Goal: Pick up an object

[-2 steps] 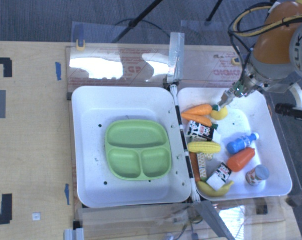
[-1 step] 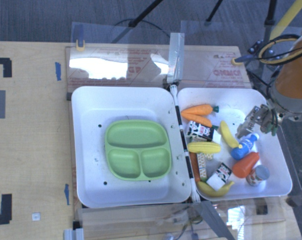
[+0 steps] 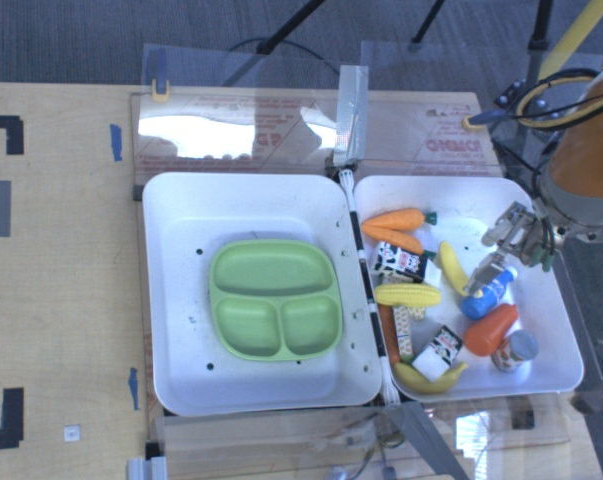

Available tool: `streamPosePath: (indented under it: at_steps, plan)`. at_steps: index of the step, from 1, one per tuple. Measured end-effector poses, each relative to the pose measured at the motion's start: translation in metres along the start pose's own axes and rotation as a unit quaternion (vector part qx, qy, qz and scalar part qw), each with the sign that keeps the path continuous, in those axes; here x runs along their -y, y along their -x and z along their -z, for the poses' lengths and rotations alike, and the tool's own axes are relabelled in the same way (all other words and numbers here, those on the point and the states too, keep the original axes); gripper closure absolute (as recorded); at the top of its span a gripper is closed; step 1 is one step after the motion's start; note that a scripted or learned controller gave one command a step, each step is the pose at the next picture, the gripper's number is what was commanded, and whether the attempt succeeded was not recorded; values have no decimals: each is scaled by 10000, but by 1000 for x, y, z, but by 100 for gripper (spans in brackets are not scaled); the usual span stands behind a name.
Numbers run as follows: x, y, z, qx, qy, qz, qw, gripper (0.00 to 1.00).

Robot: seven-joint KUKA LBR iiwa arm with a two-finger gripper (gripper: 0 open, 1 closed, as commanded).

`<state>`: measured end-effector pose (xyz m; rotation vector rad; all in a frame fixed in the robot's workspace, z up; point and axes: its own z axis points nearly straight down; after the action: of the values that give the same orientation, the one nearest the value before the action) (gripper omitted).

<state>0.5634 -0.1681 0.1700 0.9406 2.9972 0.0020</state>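
My gripper [image 3: 494,252] hangs over the right part of the right bin [image 3: 566,343], open, with nothing between its fingers [image 3: 508,226]. Just below its lower finger lies a blue bottle [image 3: 487,298], touching an orange-red object [image 3: 491,330]. Beside them stands a small can [image 3: 517,349]. Farther left in this bin lie two carrots [image 3: 396,222], a yellow banana [image 3: 451,266], a corn cob [image 3: 407,294], a black-and-white box [image 3: 399,260], a small carton [image 3: 440,351] and another banana [image 3: 423,377].
The left bin [image 3: 171,228] holds a green divided plate [image 3: 276,298]. A clear plastic wall [image 3: 281,118] stands behind both bins. The arm's orange band [image 3: 586,158] and cables hang at the right edge. Wooden bench lies to the left.
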Motion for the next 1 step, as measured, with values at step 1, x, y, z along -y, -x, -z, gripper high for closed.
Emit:
streamPosePath:
  at_steps: [1]
  plan:
    - [-28,5,-78,60,15,-586,9983,0]
